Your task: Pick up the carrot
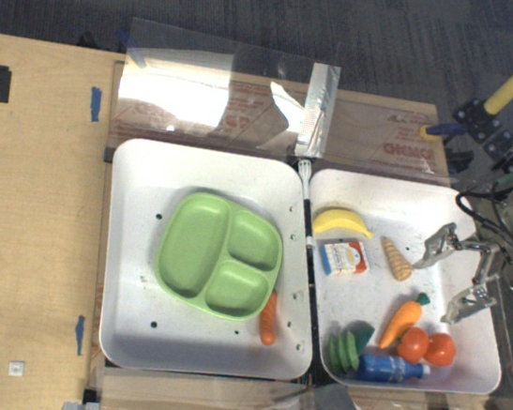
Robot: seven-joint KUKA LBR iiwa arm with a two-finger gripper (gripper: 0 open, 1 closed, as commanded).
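Note:
The carrot (401, 324) is orange with a small green top. It lies tilted in the right bin (478, 377), with its leafy end pointing up and right. My gripper (456, 273) hovers over the right side of that bin, up and to the right of the carrot. It is open, with nothing between its fingers. One metal fingertip (440, 242) stands near the cone, and the other (469, 301) is just right of the carrot's top.
Two red tomatoes (427, 347), a blue bottle (392, 367) and a green ridged piece (346, 348) crowd the carrot's lower end. A banana (341, 223), white carton (342, 257) and cone (398, 258) lie farther back. The left bin (136, 182) holds a green divided plate (221, 256) and an orange-red piece (268, 320).

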